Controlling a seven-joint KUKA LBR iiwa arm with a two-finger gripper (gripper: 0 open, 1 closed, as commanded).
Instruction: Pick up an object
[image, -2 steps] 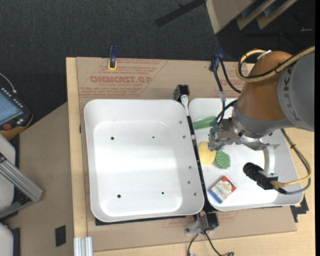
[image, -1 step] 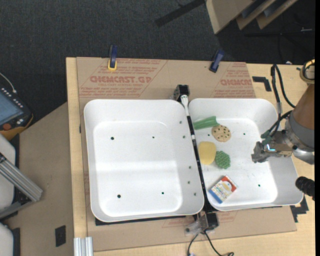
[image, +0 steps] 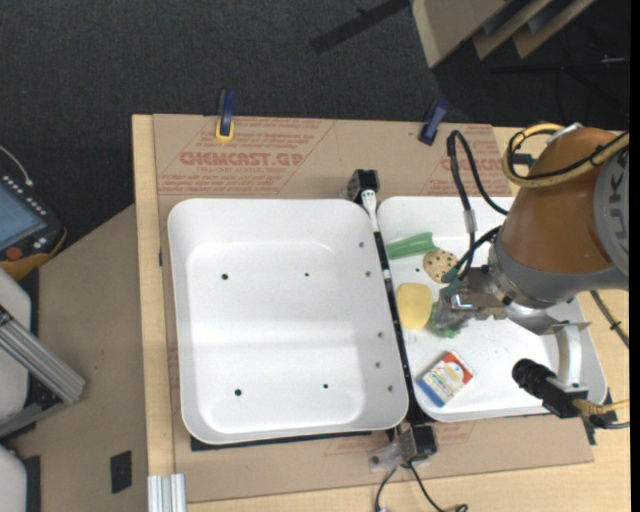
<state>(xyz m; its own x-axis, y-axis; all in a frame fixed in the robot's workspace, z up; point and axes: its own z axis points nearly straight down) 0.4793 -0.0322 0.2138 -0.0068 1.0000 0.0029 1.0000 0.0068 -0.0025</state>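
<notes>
Gripper (image: 452, 308): down low inside the right bin (image: 495, 395), under the wrist; opening not readable from this slant, so cannot tell whether wide or narrow, and nothing seen held. Yellow lump (image: 414, 305) just beside the gripper, on its side toward the left bin (image: 270, 320); touching or a hair apart, cannot tell which. Speckled ball (image: 437, 264) near, beyond the gripper toward the bin's far rim. Green piece (image: 410, 245) a little further the same way. Small printed packet (image: 446, 379) on the gripper's near side, clearly apart from it. Likeliest target: the yellow lump, being closest. Looks rounded and smooth, probably a light foam or plastic toy, perhaps slightly squashy; apt to roll or squirt sideways under an off-centre squeeze. Best taken across its narrower width, centred and low. Little room behind it, with the wall between the bins close by. Packet judged flat and light, awkward to get under; ball small and likely to roll.
</notes>
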